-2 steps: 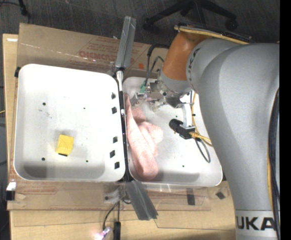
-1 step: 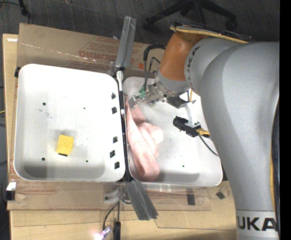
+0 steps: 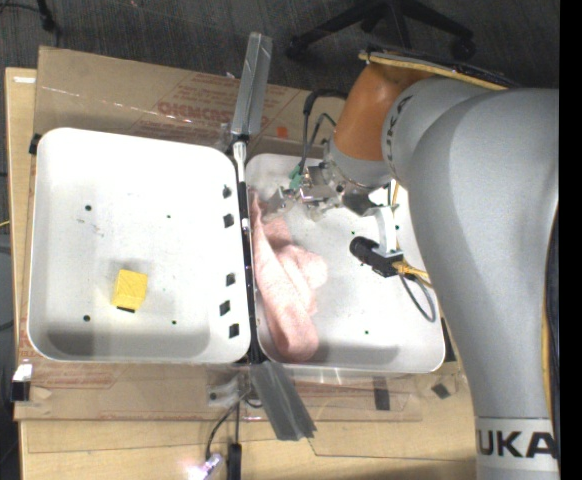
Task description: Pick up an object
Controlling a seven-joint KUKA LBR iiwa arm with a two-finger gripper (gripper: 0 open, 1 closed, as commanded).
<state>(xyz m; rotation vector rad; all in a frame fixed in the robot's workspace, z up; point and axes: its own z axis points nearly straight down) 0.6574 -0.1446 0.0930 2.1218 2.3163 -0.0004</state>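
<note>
A pink cloth [image 3: 284, 285] lies bunched along the left wall of the right bin [image 3: 411, 353]. A small yellow block [image 3: 130, 289] sits in the lower left part of the left bin [image 3: 61, 158]. My gripper [image 3: 309, 192] is low in the upper left corner of the right bin, just above the top end of the pink cloth. Its tips are small and cluttered by cables and metal parts. The grey arm with its orange band [image 3: 369, 106] reaches in from the right and covers the bin's right side.
A grey metal divider bar [image 3: 247, 98] runs between the two bins, with black clips [image 3: 231, 263] along the left bin's right wall. A black cable fitting [image 3: 369, 252] hangs over the right bin. Cardboard [image 3: 131, 88] lies under both bins.
</note>
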